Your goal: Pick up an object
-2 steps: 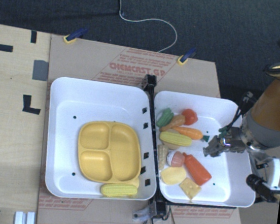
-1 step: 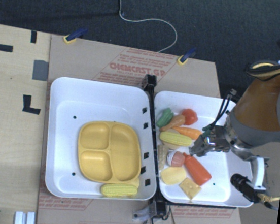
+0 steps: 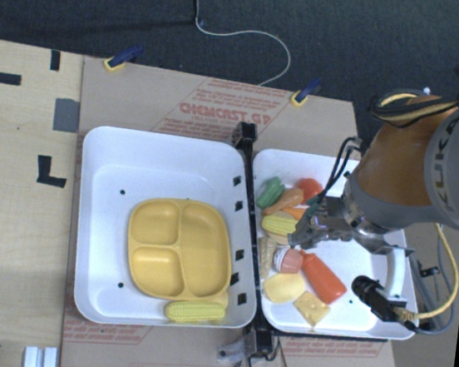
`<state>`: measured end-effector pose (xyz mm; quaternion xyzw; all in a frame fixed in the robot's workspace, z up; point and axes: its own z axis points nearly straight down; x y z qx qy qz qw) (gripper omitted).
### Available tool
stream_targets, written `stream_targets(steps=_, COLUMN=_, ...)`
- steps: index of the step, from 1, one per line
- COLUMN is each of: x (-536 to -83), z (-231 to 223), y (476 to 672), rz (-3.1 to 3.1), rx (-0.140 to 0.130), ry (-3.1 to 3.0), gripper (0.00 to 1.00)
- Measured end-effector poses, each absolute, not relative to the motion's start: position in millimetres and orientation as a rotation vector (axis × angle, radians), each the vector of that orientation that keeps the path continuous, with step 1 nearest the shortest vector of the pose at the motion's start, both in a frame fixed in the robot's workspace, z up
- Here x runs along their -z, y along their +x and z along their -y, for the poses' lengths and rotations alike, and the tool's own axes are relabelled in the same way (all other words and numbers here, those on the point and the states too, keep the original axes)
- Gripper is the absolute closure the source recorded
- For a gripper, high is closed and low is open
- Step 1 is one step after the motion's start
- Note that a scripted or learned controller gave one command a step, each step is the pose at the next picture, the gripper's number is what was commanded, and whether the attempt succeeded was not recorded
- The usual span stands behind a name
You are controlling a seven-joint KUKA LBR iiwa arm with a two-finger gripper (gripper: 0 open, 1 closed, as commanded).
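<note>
Plainly the jaws [image 3: 305,235] hang low over the right bin [image 3: 362,320], spread or shut I cannot tell, and with corn [image 3: 278,224], carrot [image 3: 322,279] and cheese [image 3: 310,307] packed touching, a pinch could slip or snag two.

The cardboard sheet [image 3: 222,110] under the bins bears red print, too blurred to read; the arm [image 3: 454,166] shows "KU"

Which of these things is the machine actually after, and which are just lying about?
Part of the job:
claw, down among the toy food in the right bin
pink piece
orange carrot
yellow corn
green vegetable
cheese wedge

Just lying about:
yellow divided plate
corn cob beside it
left bin
white cable
</note>
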<state>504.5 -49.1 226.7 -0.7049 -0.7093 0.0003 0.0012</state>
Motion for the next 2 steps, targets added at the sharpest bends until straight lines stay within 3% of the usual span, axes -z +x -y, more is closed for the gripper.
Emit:
stream_targets(steps=1, x=-221, z=65, y=488.2, rz=2.219, rx=-0.005, ry=-2.221, gripper=1.00)
stream_targets(steps=2, x=-231, z=53, y=503.3, rz=2.224, rx=-0.001, ry=-2.218, gripper=1.00)
